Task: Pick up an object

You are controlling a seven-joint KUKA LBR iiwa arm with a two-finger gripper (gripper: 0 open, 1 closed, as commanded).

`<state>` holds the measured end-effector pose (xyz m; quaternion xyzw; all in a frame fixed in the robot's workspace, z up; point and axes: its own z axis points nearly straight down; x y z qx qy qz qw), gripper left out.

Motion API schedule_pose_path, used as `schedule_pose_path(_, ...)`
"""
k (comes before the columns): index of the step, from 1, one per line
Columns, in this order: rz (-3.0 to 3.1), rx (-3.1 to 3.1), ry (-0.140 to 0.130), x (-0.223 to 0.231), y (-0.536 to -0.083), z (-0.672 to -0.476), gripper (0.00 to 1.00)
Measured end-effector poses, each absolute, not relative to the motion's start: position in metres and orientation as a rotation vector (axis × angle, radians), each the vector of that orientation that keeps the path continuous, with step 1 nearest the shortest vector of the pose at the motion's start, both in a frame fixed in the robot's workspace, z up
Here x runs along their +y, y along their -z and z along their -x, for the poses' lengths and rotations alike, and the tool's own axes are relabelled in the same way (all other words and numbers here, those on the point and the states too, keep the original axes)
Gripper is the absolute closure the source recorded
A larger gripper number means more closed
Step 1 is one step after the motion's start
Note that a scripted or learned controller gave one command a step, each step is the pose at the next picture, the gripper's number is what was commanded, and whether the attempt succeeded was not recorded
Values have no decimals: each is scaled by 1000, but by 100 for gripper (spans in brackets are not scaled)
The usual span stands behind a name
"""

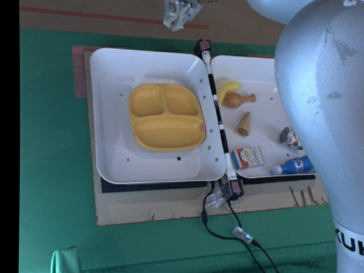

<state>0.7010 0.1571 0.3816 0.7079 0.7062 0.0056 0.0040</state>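
With nothing being gripped by the narrowly parted fingers of the gripper [181, 15], the small brown plastic drumstick [239, 99] is likely being missed

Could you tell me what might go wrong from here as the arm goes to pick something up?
The banana and chicken drumstick touch, so a grasp on one may nudge the other. The blue bottle and cup sit partly hidden behind the arm, making their poses uncertain. The gripper hangs beyond the bins' far edge, so it has a long approach.
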Motion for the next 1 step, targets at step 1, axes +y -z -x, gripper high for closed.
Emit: schedule_pose_path(1,-2221,2210,-15,168,-395,-701,100)
